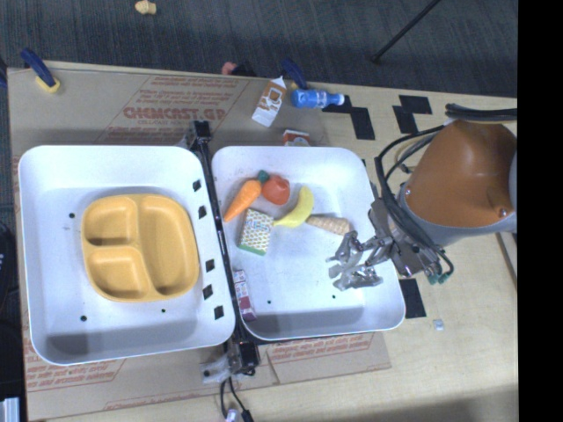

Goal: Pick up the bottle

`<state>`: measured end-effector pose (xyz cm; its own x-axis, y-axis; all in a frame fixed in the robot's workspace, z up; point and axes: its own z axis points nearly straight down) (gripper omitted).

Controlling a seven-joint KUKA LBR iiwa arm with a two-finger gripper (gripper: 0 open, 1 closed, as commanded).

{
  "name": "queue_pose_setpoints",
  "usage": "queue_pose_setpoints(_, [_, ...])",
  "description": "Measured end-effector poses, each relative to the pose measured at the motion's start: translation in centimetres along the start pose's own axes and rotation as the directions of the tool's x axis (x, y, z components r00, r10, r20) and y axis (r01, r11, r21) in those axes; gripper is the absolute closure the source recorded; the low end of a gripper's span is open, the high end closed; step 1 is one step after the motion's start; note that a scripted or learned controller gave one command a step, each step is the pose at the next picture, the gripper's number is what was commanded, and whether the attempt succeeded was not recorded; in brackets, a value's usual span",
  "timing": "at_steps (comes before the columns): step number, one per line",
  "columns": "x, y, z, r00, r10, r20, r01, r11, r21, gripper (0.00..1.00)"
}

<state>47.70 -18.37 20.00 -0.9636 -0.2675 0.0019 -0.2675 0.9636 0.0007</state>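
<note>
The gripper (354, 266), fingers parted and holding nothing, should clear the bin wall and travel to the bottle (315, 99) lying on the bench well beyond it.

Red printing on the brown cardboard sheet (132, 104) behind the left bin (35, 236) seems to read "CHEMCAST GP", with smaller lines around it too blurred to read. Similar red lines on the cardboard strip in front of that bin are also illegible.

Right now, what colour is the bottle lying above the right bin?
Blue: the small plastic bottle shows best in the camera view.
</note>
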Motion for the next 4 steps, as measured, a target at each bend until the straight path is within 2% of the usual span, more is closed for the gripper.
queue_pose_setpoints(1, [-0.6,-0.5,-5.1,0.949,0.316,0.004,-0.316,0.949,0.001,1.00])
queue_pose_setpoints(2, [0.6,-2.7,-13.1,1.000,0.028,0.004,-0.028,1.000,0.003,1.00])
queue_pose_setpoints(3, [-0.4,-2.9,-8.5,0.837,0.547,0.000,-0.547,0.837,0.000,1.00])
queue_pose_setpoints(4, [0.8,-2.5,3.9,0.894,0.448,-0.002,-0.448,0.894,-0.001,1.00])
